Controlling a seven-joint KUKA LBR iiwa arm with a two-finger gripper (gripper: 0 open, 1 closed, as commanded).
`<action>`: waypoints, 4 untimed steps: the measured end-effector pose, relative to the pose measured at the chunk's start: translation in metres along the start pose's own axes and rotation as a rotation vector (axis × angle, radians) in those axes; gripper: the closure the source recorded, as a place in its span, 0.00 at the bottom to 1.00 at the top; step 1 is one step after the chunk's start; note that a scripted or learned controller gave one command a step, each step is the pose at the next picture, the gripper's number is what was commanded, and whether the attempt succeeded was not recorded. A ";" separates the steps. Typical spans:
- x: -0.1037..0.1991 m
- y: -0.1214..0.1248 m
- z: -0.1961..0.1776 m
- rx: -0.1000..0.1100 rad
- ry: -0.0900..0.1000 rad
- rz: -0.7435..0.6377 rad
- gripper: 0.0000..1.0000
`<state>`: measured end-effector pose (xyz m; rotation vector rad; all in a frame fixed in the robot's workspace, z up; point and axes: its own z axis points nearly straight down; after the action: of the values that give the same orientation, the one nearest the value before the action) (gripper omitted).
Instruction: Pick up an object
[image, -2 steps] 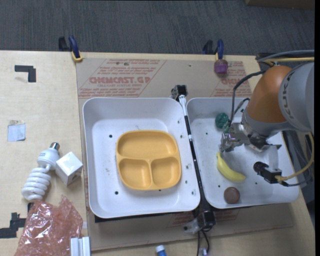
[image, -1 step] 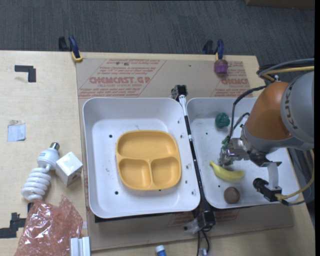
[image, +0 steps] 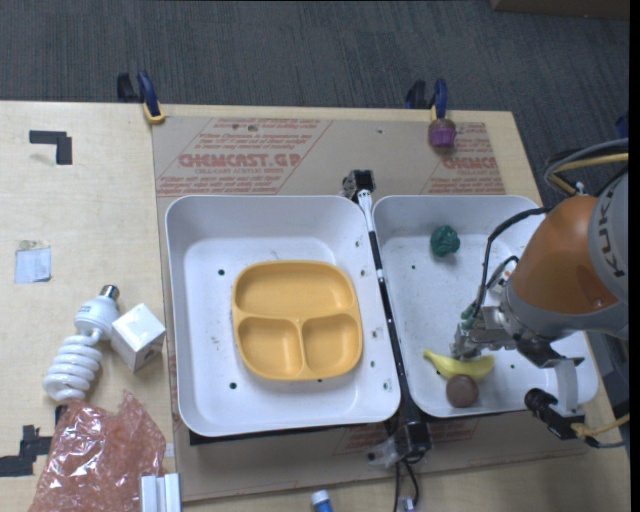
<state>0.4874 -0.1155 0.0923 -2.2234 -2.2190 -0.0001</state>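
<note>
A wooden bench (image: 80, 230) is seen from above, carrying two shallow white plastic bins side by side on a brown cardboard sheet (image: 250, 150). The left bin (image: 195, 300) is holding a yellow plastic plate with three compartments (image: 297, 318), sitting near its middle. The right bin (image: 410, 290) is holding three small things. A dark green crumpled lump (image: 444, 240) is lying near the bin's far edge. A yellow toy banana (image: 458, 364) is lying near the bin's near edge, with a small brown round ball (image: 461, 391) just beside it, toward the near edge.

The grey robot arm with an orange band (image: 565, 265) is reaching in over the right bin's right side. Its two-finger gripper (image: 472, 337) is hanging right above the banana; whether it is open, closed or touching the banana cannot be told.

On the bench's left part, outside the bins, a white spiral light bulb (image: 82, 345) is lying next to a small white cube (image: 138, 335). A crumpled pink plastic bag (image: 100, 455) is sitting at the near left corner. A small purple object (image: 442, 132) is resting by a clamp at the cardboard's far edge.
</note>
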 end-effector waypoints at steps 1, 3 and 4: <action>0.020 -0.009 0.000 -0.002 0.000 -0.001 0.00; 0.075 0.034 -0.100 -0.002 -0.001 -0.003 1.00; 0.075 0.034 -0.100 -0.002 -0.001 -0.004 0.00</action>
<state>0.5218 -0.0401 0.1926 -2.2208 -2.2246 -0.0011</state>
